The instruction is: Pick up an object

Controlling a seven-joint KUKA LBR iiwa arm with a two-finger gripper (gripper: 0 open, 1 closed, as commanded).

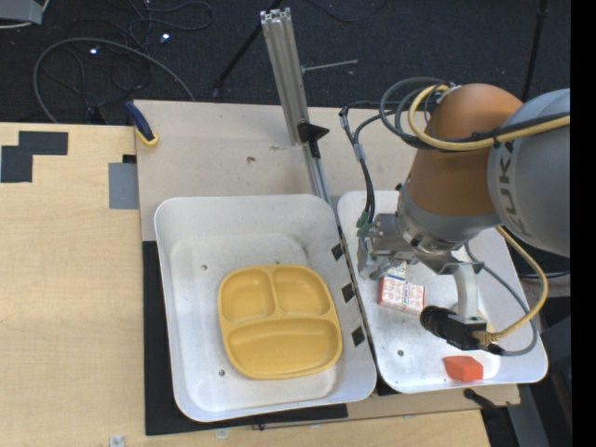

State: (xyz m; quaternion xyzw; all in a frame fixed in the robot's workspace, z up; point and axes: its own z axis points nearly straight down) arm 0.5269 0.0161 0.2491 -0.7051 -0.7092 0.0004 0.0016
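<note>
Arm (484, 156) over white bins (186, 250), black floor (186, 26)

Smooth yellow plastic plate (279, 321)

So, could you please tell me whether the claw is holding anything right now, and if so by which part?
It cannot be told. The claw sits low in the right bin, beside the small box, but the wrist hides its tips, so no hold shows.

**Right bin crowded, left bin half taken**

The right bin (521, 366) is largely covered by the arm (466, 156). Its bare floor is broken by a small carton (401, 293) and an orange block (463, 369). The left bin (186, 250) is occupied centrally by a yellow divided plate (278, 320).
</note>
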